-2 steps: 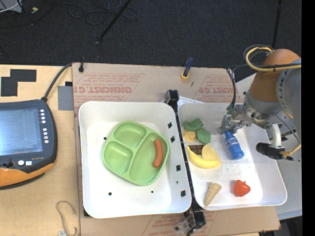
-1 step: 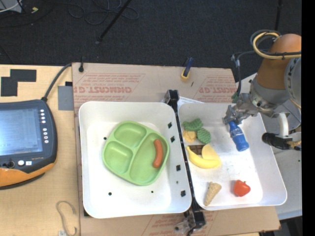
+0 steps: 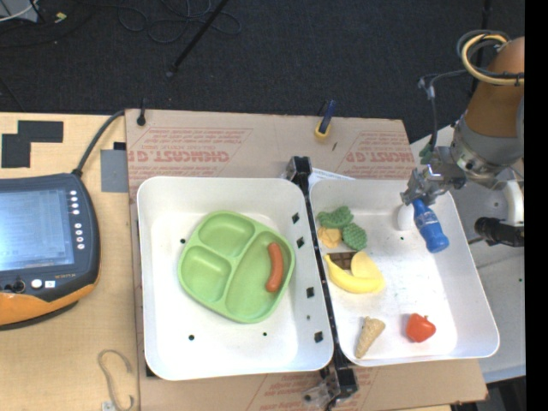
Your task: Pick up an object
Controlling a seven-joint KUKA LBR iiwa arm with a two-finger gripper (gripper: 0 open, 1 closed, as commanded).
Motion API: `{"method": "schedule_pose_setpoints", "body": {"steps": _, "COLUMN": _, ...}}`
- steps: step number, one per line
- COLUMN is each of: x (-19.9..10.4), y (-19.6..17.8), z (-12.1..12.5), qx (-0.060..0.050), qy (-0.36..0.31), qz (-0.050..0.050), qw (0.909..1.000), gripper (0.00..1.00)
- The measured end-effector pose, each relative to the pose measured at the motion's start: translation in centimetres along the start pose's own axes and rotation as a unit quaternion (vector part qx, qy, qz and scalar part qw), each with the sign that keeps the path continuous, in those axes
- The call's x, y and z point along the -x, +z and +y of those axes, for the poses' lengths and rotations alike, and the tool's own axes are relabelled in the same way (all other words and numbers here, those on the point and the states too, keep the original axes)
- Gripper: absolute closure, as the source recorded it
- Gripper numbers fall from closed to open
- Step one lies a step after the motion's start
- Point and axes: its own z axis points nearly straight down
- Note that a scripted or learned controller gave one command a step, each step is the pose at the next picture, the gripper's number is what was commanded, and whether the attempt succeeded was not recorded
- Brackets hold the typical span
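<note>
Blue bottle [image 3: 430, 226] looks like the nearest target: it lies tilted in the right bin [image 3: 479, 315], close to that bin's far right corner, with a small white object [image 3: 405, 217] just beside it on the left. Camera view: gripper [image 3: 425, 183] sits at the bottle's upper end, touching or nearly so; we can't tell how the gripper stands or whether it has anything. We see the green leafy toy [image 3: 342, 227], banana [image 3: 355, 274] and a brown piece along the right bin's left wall, cone [image 3: 369, 335] and red toy [image 3: 419, 327] near its front edge. Left bin [image 3: 163, 315] carries a green divided plate [image 3: 235, 264] with a sausage [image 3: 275, 265] in its right compartment. We'd judge the step as closing in for a grasp: square up across the bottle's narrow axis, stay off the bin wall, and lift straight.
</note>
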Motion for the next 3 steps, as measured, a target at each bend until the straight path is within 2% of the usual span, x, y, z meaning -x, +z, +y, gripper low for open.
{"method": "schedule_pose_setpoints", "body": {"steps": 1, "x": 0.1, "y": -2.2, "z": 0.0, "qx": -0.001, "qy": 0.0, "qz": 0.001, "qw": 1.0, "gripper": 1.0}}
{"method": "schedule_pose_setpoints", "body": {"steps": 3, "x": -9.5, "y": -1.9, "z": -5.3, "qx": -0.005, "qy": -0.001, "qz": 0.002, "qw": 1.0, "gripper": 1.0}}
